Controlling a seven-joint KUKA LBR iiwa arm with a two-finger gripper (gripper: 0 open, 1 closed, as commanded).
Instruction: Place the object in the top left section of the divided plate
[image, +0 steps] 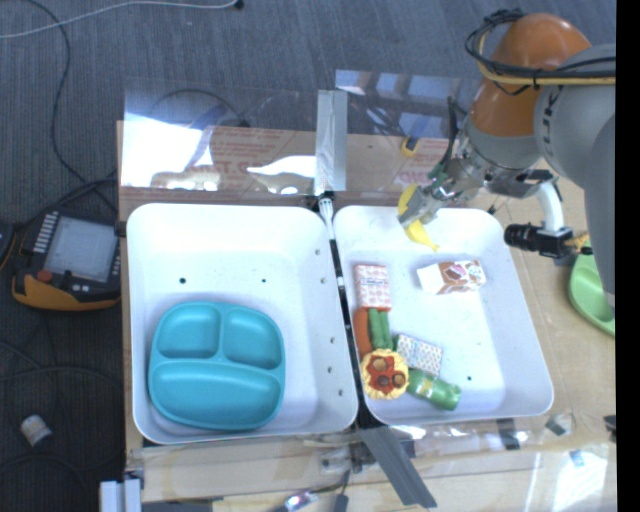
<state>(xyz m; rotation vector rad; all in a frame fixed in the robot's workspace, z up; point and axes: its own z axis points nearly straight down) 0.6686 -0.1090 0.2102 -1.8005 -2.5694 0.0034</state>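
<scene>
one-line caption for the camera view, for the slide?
KUKA arm's gripper at the right bin's far edge with a yellow object between its fingers; teal divided plate waits in the left bin.

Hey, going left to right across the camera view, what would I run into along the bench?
Turquoise divided plastic plate in the left white bin → orange carrot-shaped toy → small white packet with red print in the right white bin → grey arm's gripper, above that bin's far edge, with a yellow banana-like toy at its tip.
</scene>
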